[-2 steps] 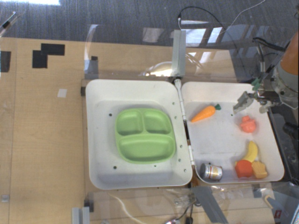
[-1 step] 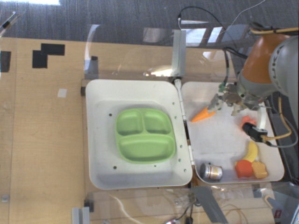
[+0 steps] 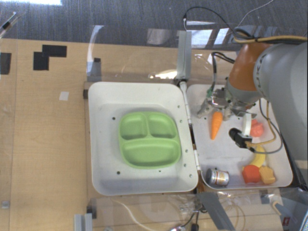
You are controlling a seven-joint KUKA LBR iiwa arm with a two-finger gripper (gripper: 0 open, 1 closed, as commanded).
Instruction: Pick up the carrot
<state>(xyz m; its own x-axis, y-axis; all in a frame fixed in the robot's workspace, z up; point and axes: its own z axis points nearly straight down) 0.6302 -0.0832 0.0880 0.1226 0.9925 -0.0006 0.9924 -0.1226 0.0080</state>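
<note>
The orange carrot [image 3: 215, 125] is in the right bin [image 3: 204, 148], near its upper left part, with its tip pointing toward the front. Its thick end is tucked between the fingers of my gripper [image 3: 220, 109], which is shut on it from above. The orange-banded wrist [image 3: 245, 71] and grey arm come in from the right and hide the bin's far right corner.
The right bin also holds a pink item [image 3: 258, 128], a yellow banana [image 3: 260, 158], a red-orange piece [image 3: 250, 173], a yellow-orange block [image 3: 267, 176] and a metal can [image 3: 217, 177]. A green divided plate [image 3: 149, 139] lies in the left bin [image 3: 103, 129]. A black cable connector [image 3: 237, 136] hangs by the carrot.
</note>
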